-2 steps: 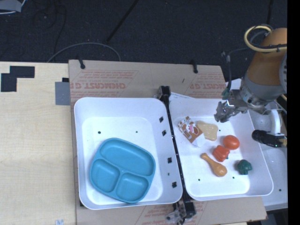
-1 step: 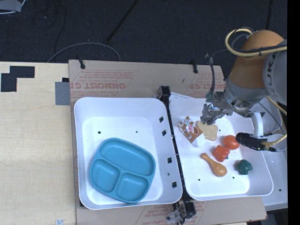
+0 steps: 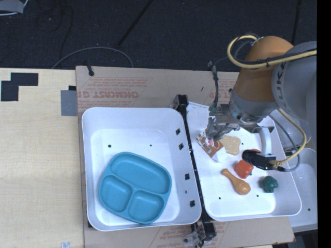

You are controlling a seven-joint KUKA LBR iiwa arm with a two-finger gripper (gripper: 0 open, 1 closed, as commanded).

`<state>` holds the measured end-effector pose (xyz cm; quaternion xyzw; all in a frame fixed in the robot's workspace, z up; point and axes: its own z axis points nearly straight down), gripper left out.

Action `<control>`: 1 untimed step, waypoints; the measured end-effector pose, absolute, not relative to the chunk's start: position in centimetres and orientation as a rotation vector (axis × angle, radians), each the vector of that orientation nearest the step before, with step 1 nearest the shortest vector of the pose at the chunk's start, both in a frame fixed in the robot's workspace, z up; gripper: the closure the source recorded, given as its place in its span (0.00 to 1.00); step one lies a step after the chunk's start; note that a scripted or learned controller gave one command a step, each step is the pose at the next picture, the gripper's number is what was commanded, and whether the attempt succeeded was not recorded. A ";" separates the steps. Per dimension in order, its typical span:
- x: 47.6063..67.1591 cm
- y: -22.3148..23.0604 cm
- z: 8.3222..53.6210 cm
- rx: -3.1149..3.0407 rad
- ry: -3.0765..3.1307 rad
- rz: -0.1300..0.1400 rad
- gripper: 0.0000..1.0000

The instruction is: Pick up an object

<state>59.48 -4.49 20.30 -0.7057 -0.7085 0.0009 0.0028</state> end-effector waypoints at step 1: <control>58.2 0.2 21.7 -2.212 -2.223 0.002 1.00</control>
